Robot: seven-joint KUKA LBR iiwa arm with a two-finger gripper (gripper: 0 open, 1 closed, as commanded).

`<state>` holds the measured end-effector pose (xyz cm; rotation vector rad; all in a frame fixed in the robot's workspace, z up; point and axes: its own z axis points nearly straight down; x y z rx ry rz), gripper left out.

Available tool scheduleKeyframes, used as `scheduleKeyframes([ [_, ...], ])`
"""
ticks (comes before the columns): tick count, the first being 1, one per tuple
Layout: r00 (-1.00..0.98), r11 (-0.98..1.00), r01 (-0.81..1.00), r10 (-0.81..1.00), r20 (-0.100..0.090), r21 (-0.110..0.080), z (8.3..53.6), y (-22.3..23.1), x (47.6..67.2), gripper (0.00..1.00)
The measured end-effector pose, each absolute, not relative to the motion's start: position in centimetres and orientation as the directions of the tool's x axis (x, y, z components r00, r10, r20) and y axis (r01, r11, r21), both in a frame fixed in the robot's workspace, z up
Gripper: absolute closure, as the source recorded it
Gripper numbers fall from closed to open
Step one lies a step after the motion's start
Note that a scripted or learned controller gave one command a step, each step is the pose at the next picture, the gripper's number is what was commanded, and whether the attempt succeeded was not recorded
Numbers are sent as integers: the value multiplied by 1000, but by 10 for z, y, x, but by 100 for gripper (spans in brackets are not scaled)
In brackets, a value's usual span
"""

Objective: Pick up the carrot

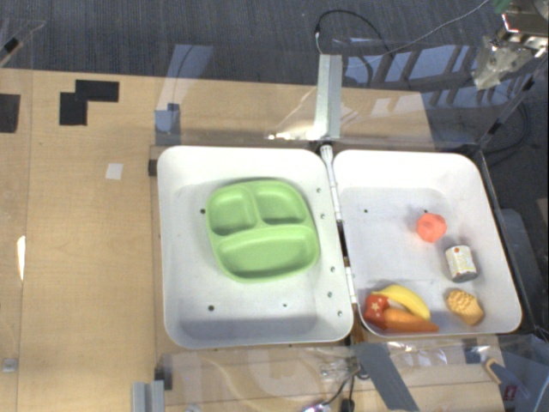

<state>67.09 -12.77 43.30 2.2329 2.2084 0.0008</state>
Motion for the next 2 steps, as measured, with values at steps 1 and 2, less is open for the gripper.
scheduleKeyframes([
  [1, -441, 441, 897, 897, -1, 3, 434, -59, 671, 100],
  [2, -224, 224, 974, 974, -2, 1, 394, -176, 671, 100],
])
